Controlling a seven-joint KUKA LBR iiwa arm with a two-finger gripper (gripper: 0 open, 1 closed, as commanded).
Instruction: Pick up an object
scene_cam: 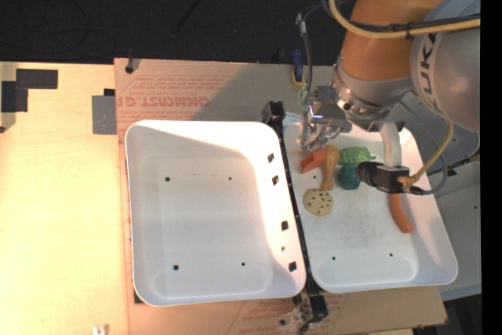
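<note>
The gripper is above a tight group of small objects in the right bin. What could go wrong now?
1. The orange block, tan peg and green piece lie crowded under the gripper; it may pinch two, or push one aside.
2. This cluster sits near the right bin's inner wall, so the descending gripper may strike the rim.
</note>
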